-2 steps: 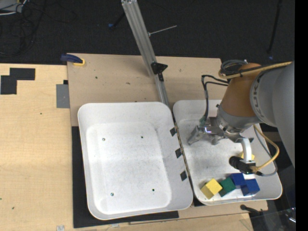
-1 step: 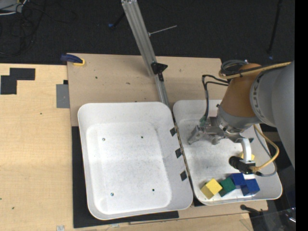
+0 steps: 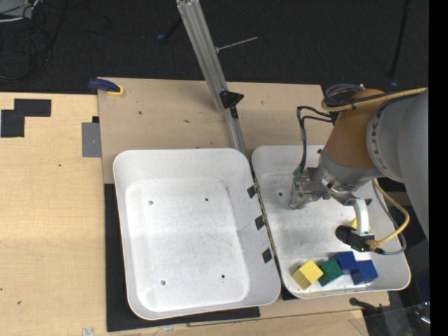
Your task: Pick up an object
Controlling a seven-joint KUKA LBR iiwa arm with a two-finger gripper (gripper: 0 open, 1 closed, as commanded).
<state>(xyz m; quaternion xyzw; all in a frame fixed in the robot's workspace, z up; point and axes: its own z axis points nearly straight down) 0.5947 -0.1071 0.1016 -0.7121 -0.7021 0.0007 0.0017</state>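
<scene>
a wooden desk point(image 3: 175, 117) carries two white bins. the claw point(image 3: 299, 194) sits low over bare floor in the right bin point(image 3: 280, 250), well apart from the yellow block point(image 3: 306, 274), green block point(image 3: 329, 269) and blue blocks point(image 3: 355, 267) clustered at its near edge. the wrist blocks the view, so i cannot tell its spread.

A single fixed camera looks down at a slant from above the worktop point(image 3: 175, 114), far enough back to take in both white bins point(image 3: 185, 166) side by side. The arm point(image 3: 392, 138) enters from the frame's right.
</scene>
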